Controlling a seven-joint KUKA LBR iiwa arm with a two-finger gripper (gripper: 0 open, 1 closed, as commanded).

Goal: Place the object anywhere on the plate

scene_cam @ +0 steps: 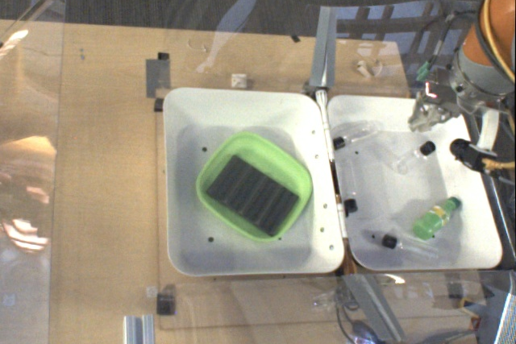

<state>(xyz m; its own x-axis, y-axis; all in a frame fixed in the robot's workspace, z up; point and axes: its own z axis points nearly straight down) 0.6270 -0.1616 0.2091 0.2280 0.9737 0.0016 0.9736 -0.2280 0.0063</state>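
A lime-green square plate (297, 174) lies tilted in the left bin (181, 173). A dark, ridged rectangular object (251, 191) rests flat inside the plate and covers most of its floor. My gripper (425, 113) hangs over the far edge of the right bin (484, 254), well away from the plate. Nothing can be seen held at its tip. A small green bottle (435, 218) lies on its side near the right bin's front right.
Several clear tubes with black caps lie in the right bin: one at the far left (353, 135), one in the middle (413, 156), one at the front (400, 243). A raised divider (330, 173) separates the two bins. The arm's orange band (498, 12) rises at the upper right.
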